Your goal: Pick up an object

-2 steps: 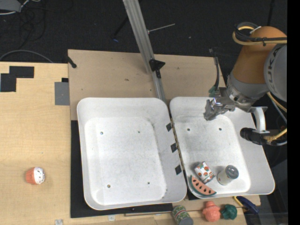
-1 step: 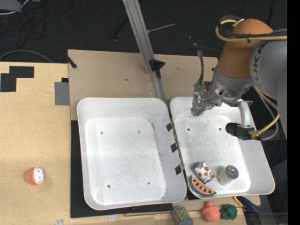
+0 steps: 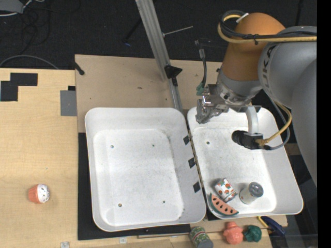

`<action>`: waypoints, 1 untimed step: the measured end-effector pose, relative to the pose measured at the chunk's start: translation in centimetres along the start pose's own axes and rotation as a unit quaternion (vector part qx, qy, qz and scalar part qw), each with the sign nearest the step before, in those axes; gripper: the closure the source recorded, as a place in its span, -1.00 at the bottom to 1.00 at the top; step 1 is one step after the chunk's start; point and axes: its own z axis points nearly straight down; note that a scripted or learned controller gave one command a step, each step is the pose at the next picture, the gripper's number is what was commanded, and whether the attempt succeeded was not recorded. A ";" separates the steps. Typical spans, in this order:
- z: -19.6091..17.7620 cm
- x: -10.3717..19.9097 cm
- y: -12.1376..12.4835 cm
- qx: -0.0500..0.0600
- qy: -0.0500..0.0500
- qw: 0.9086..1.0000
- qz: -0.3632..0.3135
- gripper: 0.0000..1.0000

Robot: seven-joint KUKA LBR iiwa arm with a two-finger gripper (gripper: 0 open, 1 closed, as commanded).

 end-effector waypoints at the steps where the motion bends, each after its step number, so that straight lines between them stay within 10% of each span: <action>1: -0.2 4.6 1.4 0.000 0.000 1.000 0.000 1.00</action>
